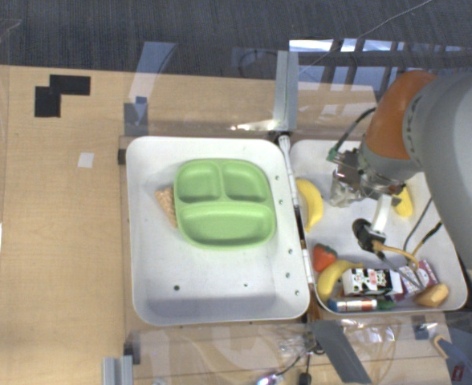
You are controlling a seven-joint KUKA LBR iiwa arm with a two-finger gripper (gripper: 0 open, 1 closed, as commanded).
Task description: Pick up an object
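Hand [350,189] hangs low over right bin [453,295] w/ nothing visibly gripped, can't tell how far open, prob. lined up to pick from clutter there, e.g. banana [311,201] just beside it, toward left bin [212,295].

No text, brand name or number can be read anywhere. The small box [370,281] lying among the clutter in the right bin [303,159] carries a white face with dark and red printed marks, but they are too small and blurred to make out. The black blocky shapes [59,93] on the desk [51,239] at the far left are plain patches, not letters.
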